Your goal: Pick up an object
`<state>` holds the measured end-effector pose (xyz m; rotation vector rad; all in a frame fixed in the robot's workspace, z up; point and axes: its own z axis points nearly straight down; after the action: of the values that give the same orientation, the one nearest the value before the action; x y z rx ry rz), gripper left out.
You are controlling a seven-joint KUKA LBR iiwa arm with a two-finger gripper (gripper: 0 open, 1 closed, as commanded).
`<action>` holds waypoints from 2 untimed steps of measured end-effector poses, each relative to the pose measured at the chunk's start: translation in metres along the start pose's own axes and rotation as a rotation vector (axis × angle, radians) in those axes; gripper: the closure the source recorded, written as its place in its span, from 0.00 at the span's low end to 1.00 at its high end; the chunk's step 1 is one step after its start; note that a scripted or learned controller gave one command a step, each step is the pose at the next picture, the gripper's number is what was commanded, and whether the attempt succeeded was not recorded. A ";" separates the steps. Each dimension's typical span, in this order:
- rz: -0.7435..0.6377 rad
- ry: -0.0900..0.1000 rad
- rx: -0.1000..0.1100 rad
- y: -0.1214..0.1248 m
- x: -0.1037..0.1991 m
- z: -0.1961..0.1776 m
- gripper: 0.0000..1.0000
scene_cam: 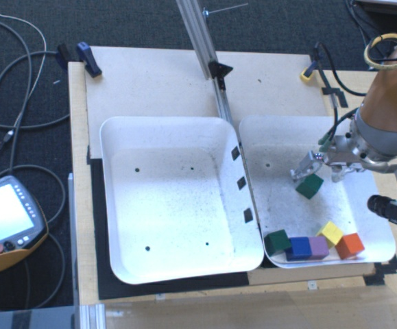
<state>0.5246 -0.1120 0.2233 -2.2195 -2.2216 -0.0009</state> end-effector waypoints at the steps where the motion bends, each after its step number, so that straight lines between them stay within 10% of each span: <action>1: 0.000 -0.005 -0.020 0.030 -0.011 0.103 0.00; 2: 0.004 -0.008 -0.010 0.078 -0.096 0.073 0.00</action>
<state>0.6030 -0.2080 0.1498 -2.2331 -2.2257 -0.0025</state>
